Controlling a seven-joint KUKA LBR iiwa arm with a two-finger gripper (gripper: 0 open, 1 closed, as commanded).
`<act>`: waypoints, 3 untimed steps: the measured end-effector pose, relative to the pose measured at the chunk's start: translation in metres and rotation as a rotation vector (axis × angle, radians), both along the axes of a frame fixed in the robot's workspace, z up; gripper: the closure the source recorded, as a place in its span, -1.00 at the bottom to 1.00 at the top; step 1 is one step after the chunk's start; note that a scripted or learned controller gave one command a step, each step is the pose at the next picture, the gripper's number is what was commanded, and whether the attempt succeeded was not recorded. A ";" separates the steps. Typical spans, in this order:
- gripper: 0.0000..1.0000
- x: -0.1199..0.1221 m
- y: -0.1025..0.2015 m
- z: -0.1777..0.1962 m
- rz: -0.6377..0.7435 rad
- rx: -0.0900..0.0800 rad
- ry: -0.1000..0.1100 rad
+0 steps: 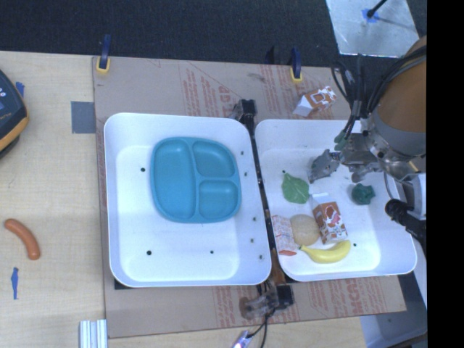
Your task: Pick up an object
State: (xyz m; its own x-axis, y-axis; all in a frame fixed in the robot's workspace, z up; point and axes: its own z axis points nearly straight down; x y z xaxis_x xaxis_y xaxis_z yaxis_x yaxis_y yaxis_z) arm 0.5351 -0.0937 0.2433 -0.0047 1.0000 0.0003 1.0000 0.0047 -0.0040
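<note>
My gripper (342, 171) hangs over the back of the right bin (391, 263), its two grey fingers spread apart with nothing between them. A light green leafy piece (295, 188) lies just left of and below the left finger. A small dark green object (362, 192) sits just below the right finger. Nearer the front lie a red and white packet (330, 221), a beige round item (304, 230), a yellow banana (326, 253) and a striped wrapper (281, 234).
The left bin (123, 263) holds a blue divided plate (196, 178). A small carton (315, 101) lies on the cardboard behind the right bin. On the bench at far left are a sausage (23, 238) and a dark device (9, 114).
</note>
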 end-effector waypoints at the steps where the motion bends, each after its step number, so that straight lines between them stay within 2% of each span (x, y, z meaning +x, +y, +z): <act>1: -1.00 -0.018 -0.023 -0.139 0.000 -0.002 -0.003; 3: -1.00 0.079 0.000 -0.151 -0.001 0.000 -0.002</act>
